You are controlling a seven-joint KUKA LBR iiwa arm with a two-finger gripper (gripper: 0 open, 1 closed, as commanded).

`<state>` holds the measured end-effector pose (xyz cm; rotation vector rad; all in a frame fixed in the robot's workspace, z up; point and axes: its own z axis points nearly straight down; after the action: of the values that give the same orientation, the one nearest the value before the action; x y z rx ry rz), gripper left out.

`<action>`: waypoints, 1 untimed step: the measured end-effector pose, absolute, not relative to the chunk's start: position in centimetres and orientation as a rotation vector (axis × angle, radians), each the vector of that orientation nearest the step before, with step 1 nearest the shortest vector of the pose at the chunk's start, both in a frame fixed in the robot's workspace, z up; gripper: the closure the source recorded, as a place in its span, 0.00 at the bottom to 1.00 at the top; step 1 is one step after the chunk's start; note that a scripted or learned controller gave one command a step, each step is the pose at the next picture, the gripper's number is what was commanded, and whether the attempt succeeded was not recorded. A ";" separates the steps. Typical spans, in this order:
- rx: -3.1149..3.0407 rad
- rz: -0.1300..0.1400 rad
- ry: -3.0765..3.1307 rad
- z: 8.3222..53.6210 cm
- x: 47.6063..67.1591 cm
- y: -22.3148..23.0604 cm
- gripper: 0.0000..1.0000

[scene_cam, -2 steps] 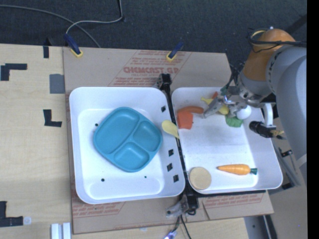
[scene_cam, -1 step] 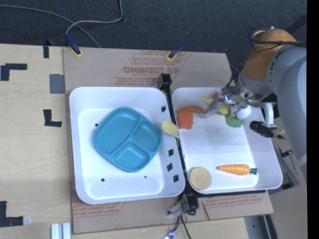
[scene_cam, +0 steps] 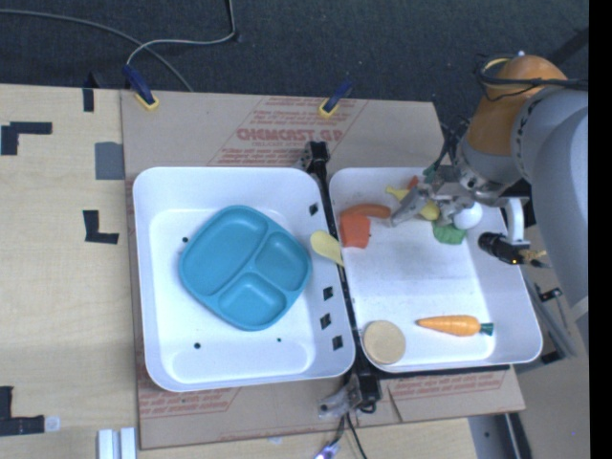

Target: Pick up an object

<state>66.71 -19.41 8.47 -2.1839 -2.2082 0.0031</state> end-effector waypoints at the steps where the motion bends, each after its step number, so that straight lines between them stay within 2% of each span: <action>1: -2.181 0.003 -2.208 8.5 66.7 -19.5 0.00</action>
<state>66.73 -19.48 8.46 -2.1809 -2.2084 0.0026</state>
